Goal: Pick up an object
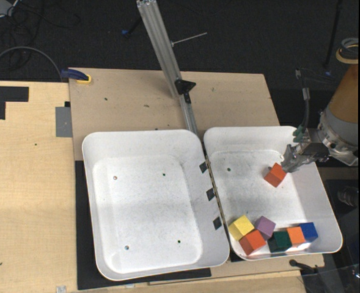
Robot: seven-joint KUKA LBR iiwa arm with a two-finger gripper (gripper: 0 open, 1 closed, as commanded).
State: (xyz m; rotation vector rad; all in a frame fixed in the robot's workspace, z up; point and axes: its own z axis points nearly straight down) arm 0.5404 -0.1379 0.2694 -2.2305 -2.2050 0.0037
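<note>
My gripper (284, 166) reaches in from the right over the upper right part of the right bin (247, 130). A red-orange block (275, 176) hangs tilted on one corner at the fingertips, its upper right corner pinched between them. Several more blocks crowd the bin's near right corner: yellow (242, 226), purple (265, 226), red (252, 242), green (280, 241), orange (296, 235) and blue (308, 231).
The left bin (89, 146) lies beside the right one, with black clips (210, 193) along their shared edge. A slanted metal rail (165, 55) rises behind the bins. Bare white floor lies in the middle of the right bin.
</note>
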